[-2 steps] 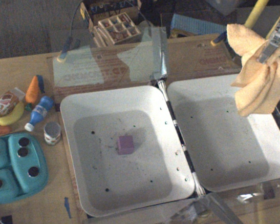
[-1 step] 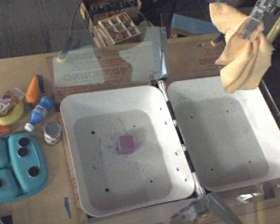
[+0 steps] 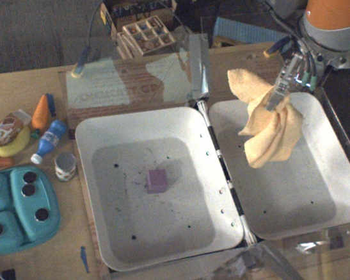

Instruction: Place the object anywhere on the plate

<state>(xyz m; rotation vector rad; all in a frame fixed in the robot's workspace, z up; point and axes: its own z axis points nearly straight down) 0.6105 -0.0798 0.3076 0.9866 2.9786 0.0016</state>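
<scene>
At the upper right of the frame the gripper is clenched on a yellow cloth, which hangs from its fingers, bunched and draped over the upper part of the right bin. The left bin sits alongside, with a small purple block lying near its middle. A teal tray rests on the table at far left.

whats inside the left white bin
A small purple square block lies flat near the middle of the left white bin's floor, plus a few dark specks. Nothing covers the floor. The yellow cloth hangs from the gripper over the right bin.
</scene>
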